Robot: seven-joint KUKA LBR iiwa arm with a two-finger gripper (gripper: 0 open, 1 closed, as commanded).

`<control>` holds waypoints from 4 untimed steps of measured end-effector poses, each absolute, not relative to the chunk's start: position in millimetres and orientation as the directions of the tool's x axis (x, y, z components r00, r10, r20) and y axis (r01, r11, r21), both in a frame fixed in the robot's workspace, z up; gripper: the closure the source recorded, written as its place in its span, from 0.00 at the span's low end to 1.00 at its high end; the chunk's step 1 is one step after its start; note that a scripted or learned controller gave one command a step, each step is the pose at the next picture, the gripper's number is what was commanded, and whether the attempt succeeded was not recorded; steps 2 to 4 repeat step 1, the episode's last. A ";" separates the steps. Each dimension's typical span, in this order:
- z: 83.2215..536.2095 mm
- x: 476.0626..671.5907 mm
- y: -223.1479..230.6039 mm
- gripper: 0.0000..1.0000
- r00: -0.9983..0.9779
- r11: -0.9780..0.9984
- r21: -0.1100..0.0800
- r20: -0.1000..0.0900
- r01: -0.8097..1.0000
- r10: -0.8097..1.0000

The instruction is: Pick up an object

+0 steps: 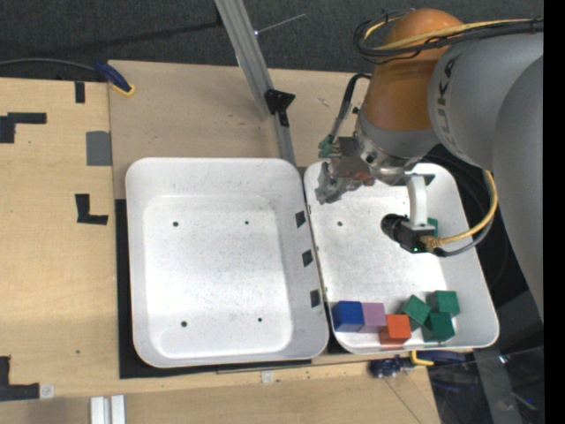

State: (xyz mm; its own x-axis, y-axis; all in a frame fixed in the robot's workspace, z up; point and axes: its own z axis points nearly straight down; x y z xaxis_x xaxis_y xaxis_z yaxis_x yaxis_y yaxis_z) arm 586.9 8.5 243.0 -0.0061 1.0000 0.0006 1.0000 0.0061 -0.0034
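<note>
Small coloured blocks (399, 318) huddle along the right white bin's (468, 237) near edge, so my two-finger gripper (334, 180), its spread unreadable, hangs off-target near the far-left corner.

view: fixed above bench (203, 95), looking down at a slant
range: mid, both bins (141, 237) framed
arm (459, 78): enters from right

A pale wooden bench (53, 263) is seen from above, bearing two shallow white plastic bins.
The left bin (141, 237) and the right bin (472, 263) are set side by side, touching, on a black mat (119, 281); black tape marks (86, 208) are stuck to the wood at left.
</note>
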 end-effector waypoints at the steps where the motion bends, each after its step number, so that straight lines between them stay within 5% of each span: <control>1: 246.2 589.0 65.4 1.00 -0.008 0.008 -0.001 0.001 1.000 1.000; 4: 246.2 589.0 65.4 1.00 -0.008 0.008 -0.001 0.001 1.000 1.000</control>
